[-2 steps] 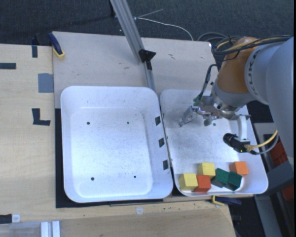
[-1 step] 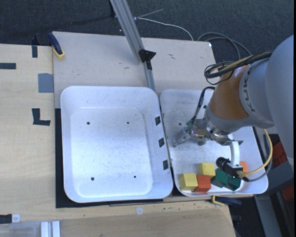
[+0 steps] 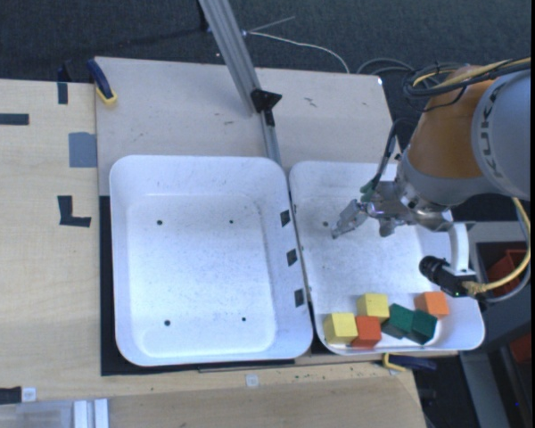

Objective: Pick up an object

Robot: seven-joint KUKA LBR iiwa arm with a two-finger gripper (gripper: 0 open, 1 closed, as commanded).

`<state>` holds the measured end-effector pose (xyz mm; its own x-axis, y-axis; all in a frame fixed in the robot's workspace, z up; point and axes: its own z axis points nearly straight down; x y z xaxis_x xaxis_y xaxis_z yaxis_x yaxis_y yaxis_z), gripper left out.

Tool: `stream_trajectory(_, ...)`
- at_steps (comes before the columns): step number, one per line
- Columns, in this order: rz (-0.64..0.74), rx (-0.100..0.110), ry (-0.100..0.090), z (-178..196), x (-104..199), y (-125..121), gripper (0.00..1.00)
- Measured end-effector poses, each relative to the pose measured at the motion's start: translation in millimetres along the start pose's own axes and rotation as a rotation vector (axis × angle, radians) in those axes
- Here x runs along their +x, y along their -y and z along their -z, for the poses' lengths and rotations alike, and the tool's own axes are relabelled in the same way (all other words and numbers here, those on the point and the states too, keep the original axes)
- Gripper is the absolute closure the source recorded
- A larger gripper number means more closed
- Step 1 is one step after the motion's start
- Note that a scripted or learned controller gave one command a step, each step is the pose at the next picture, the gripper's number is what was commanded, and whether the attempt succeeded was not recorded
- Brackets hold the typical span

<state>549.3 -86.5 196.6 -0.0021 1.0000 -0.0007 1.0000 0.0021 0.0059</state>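
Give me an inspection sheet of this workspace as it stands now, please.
Surface: pale bench bearing two white bins, left bin and right bin.
Job's things: yellow, orange and green blocks clustered at the right bin's near edge.
Clutter: nothing seen.
Grippers: gripper above the right bin, apart from the blocks, holding nothing.
Cables: yellow cable by the arm; thin wire on the floor.
Surroundings: dark carpet; metal rail.

- Just one cam, fixed up high over the worktop, looking down at a slant.
- Far enough back to catch both white bins; arm enters from the right.
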Motion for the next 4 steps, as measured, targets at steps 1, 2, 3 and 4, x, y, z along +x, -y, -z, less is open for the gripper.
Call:
stream_trajectory(1, 0.001, 0.003, -0.001, 53.7, 13.5, 24.1, 0.0)
stream_trajectory(2, -0.003, 0.014, 0.0, -59.8, -16.2, 4.0, 0.0)
stream_trajectory(3, -0.001, 0.01, -0.001, -107.0, -6.7, 13.4, 0.0)
stream_trajectory(4, 0.0, 0.002, -0.001, -0.5, 11.2, 43.7, 0.0)
